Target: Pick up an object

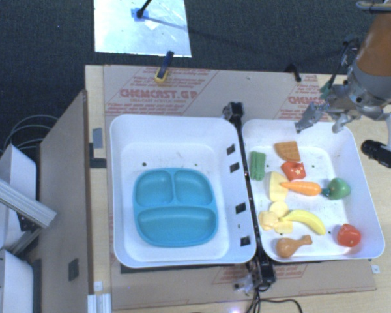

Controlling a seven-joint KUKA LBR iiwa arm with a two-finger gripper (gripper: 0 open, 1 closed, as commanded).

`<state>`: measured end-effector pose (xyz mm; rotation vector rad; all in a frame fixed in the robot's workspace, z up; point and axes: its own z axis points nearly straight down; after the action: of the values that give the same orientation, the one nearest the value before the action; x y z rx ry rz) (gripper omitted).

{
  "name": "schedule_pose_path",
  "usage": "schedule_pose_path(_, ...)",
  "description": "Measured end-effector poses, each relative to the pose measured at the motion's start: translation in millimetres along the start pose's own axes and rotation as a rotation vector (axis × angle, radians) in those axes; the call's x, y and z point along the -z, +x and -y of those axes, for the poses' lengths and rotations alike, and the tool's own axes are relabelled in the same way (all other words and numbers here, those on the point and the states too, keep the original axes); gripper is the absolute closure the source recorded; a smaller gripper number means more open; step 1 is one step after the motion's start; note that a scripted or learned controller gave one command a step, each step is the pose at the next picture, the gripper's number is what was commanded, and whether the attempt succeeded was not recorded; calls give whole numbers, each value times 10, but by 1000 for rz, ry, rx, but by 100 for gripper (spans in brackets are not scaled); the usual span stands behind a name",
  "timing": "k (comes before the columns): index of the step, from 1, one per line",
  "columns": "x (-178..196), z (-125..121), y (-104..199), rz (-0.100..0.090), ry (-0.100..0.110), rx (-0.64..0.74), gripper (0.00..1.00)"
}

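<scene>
Gripper (pixel 323 121) hangs over the far rim of the right bin (pixel 368 194), fingers spread apart, nothing between them. Task objects all lie in the right bin, placed here relative to the carrot (pixel 302 188) at its middle. Red pepper (pixel 294 171) touching its far side; orange wedge (pixel 288 150) beyond that. Green piece (pixel 257 165) to its left, near the bin's inner wall. Green apple (pixel 339 188) just right of its tip. Banana (pixel 305 221) on its near side; drumstick (pixel 291 245) nearer still. Tomato (pixel 348 235) near-right. Blue divided plate (pixel 175 207) sits in the left bin (pixel 127 175), well apart.
</scene>
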<state>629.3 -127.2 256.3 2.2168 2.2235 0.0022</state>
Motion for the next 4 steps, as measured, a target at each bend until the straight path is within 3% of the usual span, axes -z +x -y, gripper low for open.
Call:
schedule_pose_path(1,-712,-44,-375,1,3,-3,0)
schedule_pose_path(2,-1771,-71,-246,-2,5,2,0)
schedule_pose_path(3,-1601,-95,-256,0,-3,3,100)
schedule_pose_path(4,-349,-251,124,1,-13,6,100)
